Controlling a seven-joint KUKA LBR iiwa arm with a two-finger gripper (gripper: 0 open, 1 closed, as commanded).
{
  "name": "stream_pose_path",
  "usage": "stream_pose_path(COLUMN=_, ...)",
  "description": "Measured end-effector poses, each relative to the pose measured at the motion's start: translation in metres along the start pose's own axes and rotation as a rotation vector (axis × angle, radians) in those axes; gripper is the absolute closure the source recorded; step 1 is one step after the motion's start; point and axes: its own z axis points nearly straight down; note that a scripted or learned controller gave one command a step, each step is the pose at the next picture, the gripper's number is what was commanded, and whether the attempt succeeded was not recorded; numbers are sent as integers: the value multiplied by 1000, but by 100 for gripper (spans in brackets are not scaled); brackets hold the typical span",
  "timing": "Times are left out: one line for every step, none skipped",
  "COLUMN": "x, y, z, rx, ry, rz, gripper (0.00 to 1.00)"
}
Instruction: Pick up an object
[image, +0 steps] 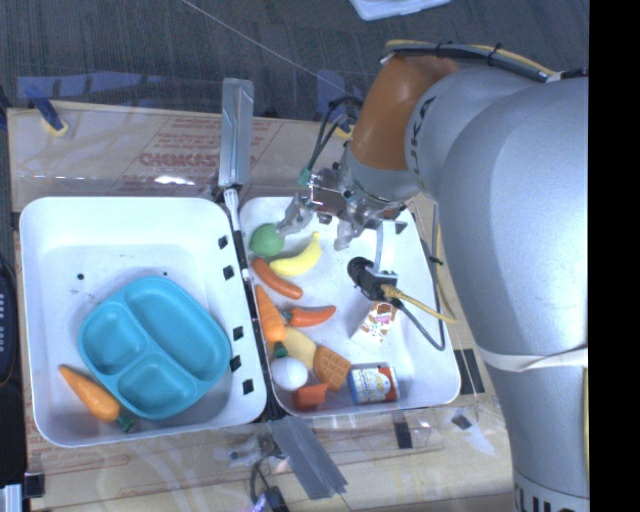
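Probably a robotics lab: grey arm (500, 180), bench (150, 150) with two white bins (40, 300) of toy food.

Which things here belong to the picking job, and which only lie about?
Belong to the job:
gripper, above the right bin
green ball and banana, nearest it

Lying about:
blue tray and carrot in the left bin
can
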Motion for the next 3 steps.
stream_pose_path(x=-66, y=-82, z=100, rx=3, ry=1, rz=-177, gripper=0)
stream_pose_path(x=-65, y=-82, z=91, rx=3, ry=1, rz=-186, gripper=100)
stream_pose_path(x=-3, y=-31, z=-5, rx=-10, ry=3, rz=-223, gripper=100)
